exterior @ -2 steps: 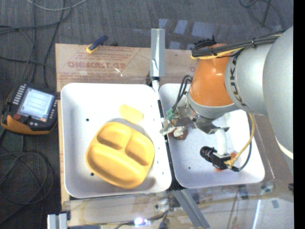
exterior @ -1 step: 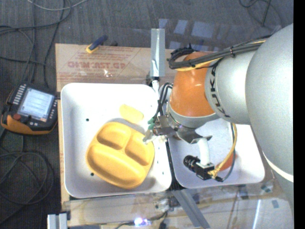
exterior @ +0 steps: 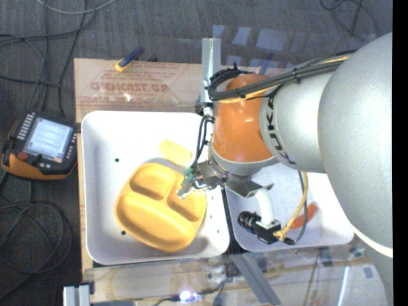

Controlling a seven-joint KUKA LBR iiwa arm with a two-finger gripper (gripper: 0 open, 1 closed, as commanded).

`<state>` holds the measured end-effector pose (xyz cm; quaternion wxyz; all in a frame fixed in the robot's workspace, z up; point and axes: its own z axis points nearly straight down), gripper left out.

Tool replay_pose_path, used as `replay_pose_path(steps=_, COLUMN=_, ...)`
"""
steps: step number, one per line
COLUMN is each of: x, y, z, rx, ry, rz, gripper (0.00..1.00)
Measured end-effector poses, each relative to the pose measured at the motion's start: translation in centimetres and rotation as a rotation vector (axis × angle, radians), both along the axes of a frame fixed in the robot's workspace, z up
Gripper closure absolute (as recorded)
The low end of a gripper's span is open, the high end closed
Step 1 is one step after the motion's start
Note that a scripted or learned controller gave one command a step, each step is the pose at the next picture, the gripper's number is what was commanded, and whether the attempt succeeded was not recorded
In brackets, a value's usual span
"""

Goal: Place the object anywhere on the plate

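Note:
A yellow divided plate (exterior: 153, 209) lies tilted in the left bin (exterior: 102, 139), towards its front. A pale yellow flat piece (exterior: 175, 150) rests on the bin floor just behind the plate's far rim. My gripper (exterior: 189, 185) hangs over the plate's right edge, below the orange wrist band (exterior: 239, 126). A small green bit (exterior: 189, 171) shows at the gripper's tip; I cannot make out whether it is held or part of the tool. The arm's bulk hides the strip between the two bins.
The right bin (exterior: 325, 234) lies mostly under the arm, with a small orange item (exterior: 310, 209) on its floor. A black cylinder with a yellow cable (exterior: 260, 225) hangs off the wrist. A teach pendant (exterior: 41, 146) sits left of the bench.

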<state>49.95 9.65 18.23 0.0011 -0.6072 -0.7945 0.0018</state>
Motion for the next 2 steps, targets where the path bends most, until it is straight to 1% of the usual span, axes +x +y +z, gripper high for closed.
replay_pose_path(steps=1, x=-0.01, y=0.01, z=-0.01, rx=0.001, ry=0.001, rz=0.0, gripper=0.0)
replay_pose_path(steps=2, x=0.03, y=-0.05, z=0.75, rx=0.0, ry=0.004, rz=-0.001, gripper=1.0)
